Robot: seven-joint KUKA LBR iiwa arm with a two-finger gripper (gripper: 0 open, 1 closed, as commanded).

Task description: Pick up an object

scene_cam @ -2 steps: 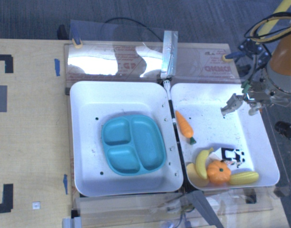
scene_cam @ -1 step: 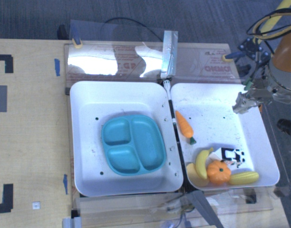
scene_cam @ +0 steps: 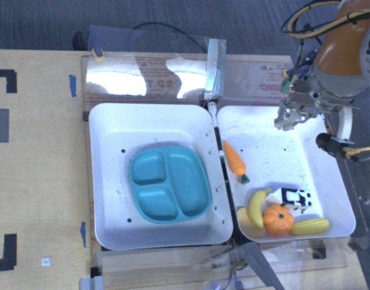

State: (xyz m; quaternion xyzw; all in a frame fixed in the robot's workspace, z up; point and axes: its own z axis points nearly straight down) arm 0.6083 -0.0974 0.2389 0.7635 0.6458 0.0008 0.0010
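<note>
While the end effector hangs at the right bin's twelve o'clock edge, grip unreadable from here, the carrot lying alone at nine o'clock looks the cleanest pick; descend square across its length.

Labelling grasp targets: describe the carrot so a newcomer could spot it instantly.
Look in the right white bin, along its left wall next to the divider. The carrot lies there alone, slanted. It is long, orange and green-tipped, unlike the round orange pumpkin among the yellow pieces lower down.
</note>
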